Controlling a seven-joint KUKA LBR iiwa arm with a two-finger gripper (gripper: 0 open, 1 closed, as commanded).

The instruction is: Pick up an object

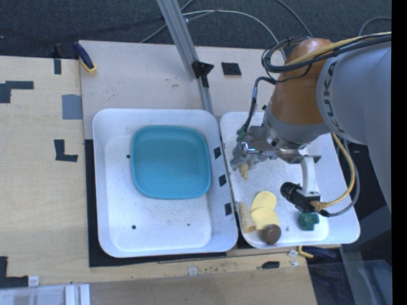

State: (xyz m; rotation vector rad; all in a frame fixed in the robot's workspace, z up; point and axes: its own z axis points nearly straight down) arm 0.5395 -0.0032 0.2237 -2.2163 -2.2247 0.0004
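Overhead, camera view: the gripper (245, 159) hung low in the right bin (340, 234), near its left wall; whether clenched or released could not be told, and nothing showed in its grasp. Candidate objects, all nearer the front: a yellow piece (262, 210), a brown lump (271, 234) touching it, a green piece (309, 220). Left bin (108, 234): a blue plate (170, 162). Risk, as judged: descending there, the gripper would scrape the wall and close on nothing.

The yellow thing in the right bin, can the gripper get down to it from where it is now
Probably yes. The gripper hangs over the right bin, just above the yellow object, with bare floor between. A brown object touches its near end, which could crowd a grasp.
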